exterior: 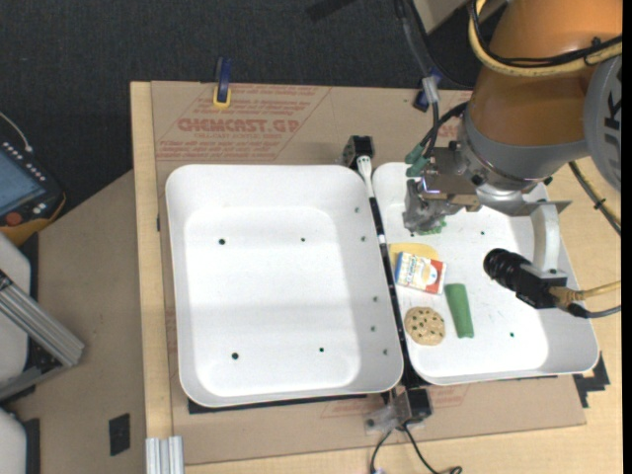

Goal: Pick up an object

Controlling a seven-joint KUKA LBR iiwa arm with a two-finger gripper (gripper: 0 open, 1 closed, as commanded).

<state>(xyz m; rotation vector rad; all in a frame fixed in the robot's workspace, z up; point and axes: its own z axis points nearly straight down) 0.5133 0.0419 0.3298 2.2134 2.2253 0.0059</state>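
Observation:
My gripper point(427, 220) hangs over the far left part of the right bin point(553, 358), its tips just above the bin floor with a bit of green showing beneath them. A yellow and white carton point(417, 268) lies just in front of the gripper. Nearer the front edge sit a round brown cookie point(425, 325) and a green block point(458, 310) side by side. Nothing shows plainly between the fingers.
The left bin point(188, 205) sits beside the right one, with a black divider strip point(380, 255) between them. Both rest on a cardboard sheet point(247, 117). A blue clip point(223, 85) stands at the sheet's far edge.

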